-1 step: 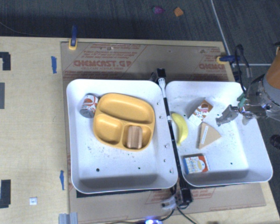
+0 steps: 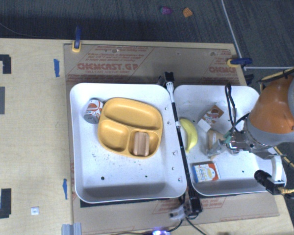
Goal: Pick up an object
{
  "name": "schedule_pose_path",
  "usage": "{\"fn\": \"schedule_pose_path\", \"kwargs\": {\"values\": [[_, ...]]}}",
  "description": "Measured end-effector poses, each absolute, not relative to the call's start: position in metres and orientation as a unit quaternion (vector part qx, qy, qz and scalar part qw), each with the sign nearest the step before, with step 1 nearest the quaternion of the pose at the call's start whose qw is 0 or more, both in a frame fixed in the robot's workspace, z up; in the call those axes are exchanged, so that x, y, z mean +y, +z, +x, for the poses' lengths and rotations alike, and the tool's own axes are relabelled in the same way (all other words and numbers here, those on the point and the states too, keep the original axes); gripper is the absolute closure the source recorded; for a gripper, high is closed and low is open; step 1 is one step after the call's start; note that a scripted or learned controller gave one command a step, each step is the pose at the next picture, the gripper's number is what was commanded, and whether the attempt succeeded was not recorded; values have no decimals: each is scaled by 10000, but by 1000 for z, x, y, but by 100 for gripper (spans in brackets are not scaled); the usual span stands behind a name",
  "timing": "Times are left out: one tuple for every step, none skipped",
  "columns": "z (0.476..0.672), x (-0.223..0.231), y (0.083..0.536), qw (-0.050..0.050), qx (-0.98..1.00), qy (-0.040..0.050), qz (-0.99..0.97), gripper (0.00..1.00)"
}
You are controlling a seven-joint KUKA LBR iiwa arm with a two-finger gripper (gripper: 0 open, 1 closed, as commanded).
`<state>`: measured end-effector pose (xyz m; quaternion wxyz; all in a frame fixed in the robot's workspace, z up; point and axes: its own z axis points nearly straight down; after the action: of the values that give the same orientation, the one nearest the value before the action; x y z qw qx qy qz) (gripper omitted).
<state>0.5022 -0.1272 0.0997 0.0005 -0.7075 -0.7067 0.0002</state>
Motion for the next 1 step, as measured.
{"fn": "schedule_pose_path", "kwargs": {"values": [[484, -101, 89, -104, -7060, -28, -7081, 0]]}}
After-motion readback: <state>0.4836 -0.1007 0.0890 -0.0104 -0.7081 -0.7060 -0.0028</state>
